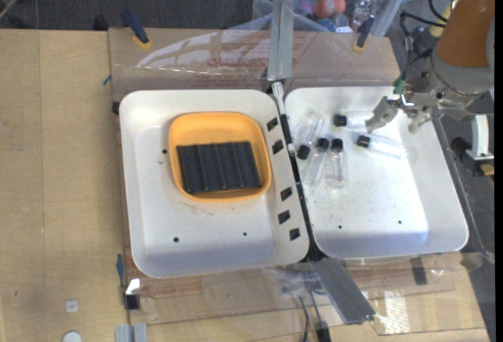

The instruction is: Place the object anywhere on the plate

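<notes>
nearest us, clear vials lie just left of our gripper; we cannot tell its jaws' state.

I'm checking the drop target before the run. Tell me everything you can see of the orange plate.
The orange plate is a shallow, rounded-square dish, plastic-looking, with a raised rim. It lies flat in the left white bin, toward its back half. A dark, ribbed rectangular block rests on it and covers most of its floor.
</notes>
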Tool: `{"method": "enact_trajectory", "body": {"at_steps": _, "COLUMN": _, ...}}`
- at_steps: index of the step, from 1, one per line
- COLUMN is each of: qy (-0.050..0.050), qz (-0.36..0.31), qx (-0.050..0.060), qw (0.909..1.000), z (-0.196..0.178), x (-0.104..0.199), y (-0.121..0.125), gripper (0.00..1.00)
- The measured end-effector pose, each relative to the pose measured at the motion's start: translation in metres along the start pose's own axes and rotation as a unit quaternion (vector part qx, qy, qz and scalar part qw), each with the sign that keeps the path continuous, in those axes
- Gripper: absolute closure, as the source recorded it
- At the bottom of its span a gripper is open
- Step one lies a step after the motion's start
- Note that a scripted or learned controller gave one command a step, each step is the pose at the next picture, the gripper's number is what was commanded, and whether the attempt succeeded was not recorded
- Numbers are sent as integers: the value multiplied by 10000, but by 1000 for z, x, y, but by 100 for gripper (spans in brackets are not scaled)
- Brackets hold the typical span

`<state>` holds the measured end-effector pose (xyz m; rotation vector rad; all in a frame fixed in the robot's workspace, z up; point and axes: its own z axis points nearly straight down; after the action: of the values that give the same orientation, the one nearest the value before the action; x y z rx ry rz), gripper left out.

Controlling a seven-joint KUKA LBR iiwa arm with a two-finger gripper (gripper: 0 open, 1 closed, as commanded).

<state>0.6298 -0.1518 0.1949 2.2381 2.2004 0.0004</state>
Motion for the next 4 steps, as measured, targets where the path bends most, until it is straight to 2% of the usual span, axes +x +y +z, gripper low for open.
{"method": "enact_trajectory", "body": {"at_steps": 1, "qy": -1, "qz": -438, "qx": -2, "qw": 9990, "z": -4, "x": -51, "y": 38, "gripper": 0}}
{"method": "enact_trajectory", "body": {"at_steps": 2, "qy": -6, "qz": -660, "qx": -9, "qw": 9978, "z": -19, "x": -70, "y": 39, "gripper": 0}}
{"method": "enact_trajectory", "body": {"at_steps": 4, "qy": -9, "qz": -597, "qx": -12, "qw": 9982, "z": -31, "x": -66, "y": 39, "gripper": 0}}
